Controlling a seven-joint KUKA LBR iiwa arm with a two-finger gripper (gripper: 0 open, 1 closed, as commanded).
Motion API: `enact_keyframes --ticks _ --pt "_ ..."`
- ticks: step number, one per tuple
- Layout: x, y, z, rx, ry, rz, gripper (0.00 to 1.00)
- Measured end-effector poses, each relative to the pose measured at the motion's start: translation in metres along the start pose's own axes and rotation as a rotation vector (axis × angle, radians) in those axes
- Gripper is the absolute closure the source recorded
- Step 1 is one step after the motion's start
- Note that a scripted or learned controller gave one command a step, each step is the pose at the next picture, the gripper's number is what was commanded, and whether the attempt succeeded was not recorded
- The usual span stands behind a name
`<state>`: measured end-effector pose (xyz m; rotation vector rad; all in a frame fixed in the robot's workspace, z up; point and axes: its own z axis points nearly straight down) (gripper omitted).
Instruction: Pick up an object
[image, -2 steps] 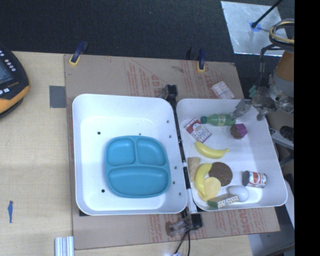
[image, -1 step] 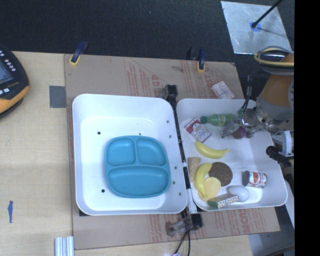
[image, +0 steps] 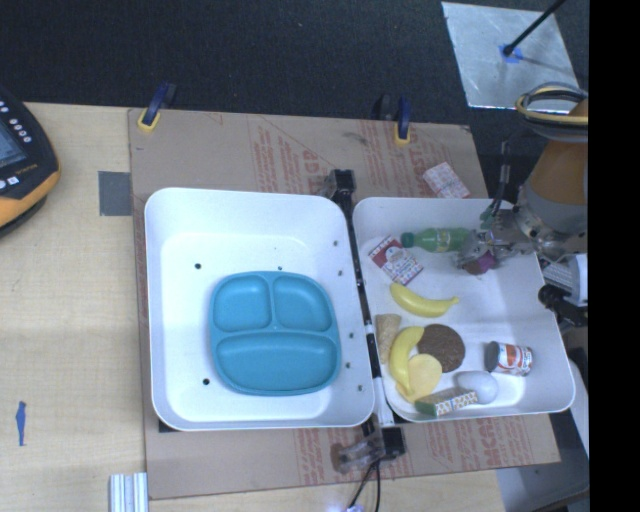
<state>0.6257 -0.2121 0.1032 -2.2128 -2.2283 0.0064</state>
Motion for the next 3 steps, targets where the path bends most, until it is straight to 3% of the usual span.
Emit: enact_keyframes --ticks 1,2,3 --pt "0.055 0.030 -0.028 -0.003 0.001 -0.001 1.00" --pt "0.052 -0.030 -0.054 0.004 0.002 0.004 1.00" --pt "0.124 -0.015 -0.123 -0.008 0.003 -0.004 1.00"
